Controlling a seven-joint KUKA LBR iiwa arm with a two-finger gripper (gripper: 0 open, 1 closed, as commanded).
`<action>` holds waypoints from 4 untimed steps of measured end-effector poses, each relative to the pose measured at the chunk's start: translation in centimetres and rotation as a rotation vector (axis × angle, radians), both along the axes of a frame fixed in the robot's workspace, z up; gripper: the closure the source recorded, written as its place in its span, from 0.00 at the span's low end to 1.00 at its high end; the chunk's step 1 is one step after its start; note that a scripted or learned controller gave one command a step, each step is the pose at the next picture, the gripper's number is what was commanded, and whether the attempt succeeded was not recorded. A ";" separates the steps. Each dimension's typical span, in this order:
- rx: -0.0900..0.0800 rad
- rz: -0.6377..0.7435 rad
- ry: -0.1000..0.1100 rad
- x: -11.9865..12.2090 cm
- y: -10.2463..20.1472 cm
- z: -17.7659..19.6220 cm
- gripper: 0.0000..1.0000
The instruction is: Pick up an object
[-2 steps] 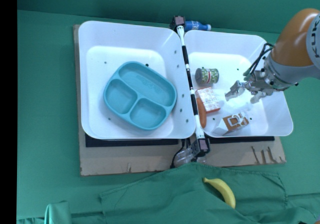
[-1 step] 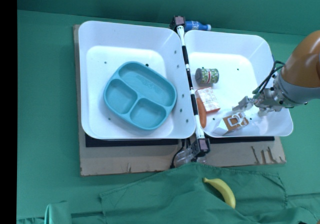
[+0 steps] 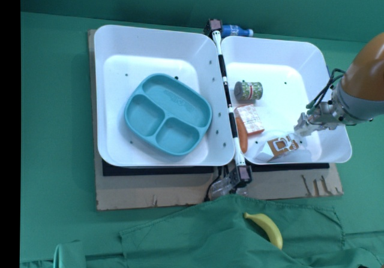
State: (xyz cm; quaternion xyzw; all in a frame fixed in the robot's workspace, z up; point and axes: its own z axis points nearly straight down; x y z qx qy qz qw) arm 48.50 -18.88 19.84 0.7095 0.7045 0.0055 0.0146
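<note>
The right bin (image 3: pixel 282 51) holds a small green can (image 3: pixel 248 90) lying on its side, an orange-and-white packet (image 3: pixel 249 120), an orange carrot-like piece (image 3: pixel 242 136) against the left wall, and a clear bag with an orange label (image 3: pixel 282 145) near the front. My gripper (image 3: pixel 302 125) hangs low over the front right of this bin, just right of and above the bag. Nothing shows between its fingers.
The left bin (image 3: pixel 120 45) carries a teal divided plate (image 3: pixel 168 114). A blue bottle (image 3: pixel 236 31) lies behind the bins. A banana (image 3: pixel 267 226) rests on green cloth (image 3: pixel 198 237) in front. The orange-banded arm (image 3: pixel 367 78) crosses the right bin's right edge.
</note>
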 end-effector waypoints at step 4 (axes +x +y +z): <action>0.014 0.000 0.035 -1.4 0.6 3.8 0.00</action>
